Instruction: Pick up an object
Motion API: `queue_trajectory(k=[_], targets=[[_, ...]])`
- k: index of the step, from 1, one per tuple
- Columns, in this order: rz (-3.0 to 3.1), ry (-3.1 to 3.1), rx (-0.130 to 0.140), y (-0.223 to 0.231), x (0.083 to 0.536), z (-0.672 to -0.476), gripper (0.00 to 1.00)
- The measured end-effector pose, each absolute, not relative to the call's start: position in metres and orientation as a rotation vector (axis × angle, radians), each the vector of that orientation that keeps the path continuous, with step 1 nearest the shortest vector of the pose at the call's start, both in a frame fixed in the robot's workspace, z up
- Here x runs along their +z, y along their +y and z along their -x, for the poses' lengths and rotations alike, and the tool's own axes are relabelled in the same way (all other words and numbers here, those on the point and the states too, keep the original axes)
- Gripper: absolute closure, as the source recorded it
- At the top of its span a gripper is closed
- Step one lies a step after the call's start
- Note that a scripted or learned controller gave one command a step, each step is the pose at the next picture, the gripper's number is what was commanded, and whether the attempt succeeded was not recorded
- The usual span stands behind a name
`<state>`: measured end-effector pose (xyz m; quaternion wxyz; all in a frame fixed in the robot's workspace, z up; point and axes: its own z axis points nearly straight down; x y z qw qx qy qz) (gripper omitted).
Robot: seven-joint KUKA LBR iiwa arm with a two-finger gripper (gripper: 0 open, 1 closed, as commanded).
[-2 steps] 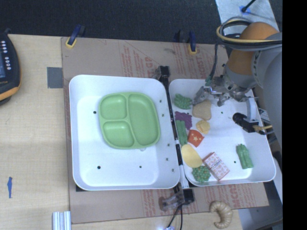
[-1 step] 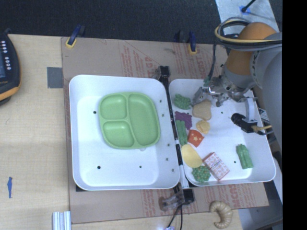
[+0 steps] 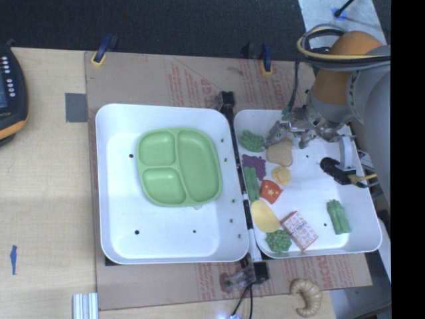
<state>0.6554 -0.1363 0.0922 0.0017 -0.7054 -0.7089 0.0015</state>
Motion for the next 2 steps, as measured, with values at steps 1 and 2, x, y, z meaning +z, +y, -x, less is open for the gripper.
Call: queue_trajectory(k=[1, 2], targets=[[2.213, -2.225, 0.005, -0.1341, 0.0922, -0.6561, 0.0], [2.211, -2.225, 0.006, -0.1281, 0.092, -0.6559, 0.0]])
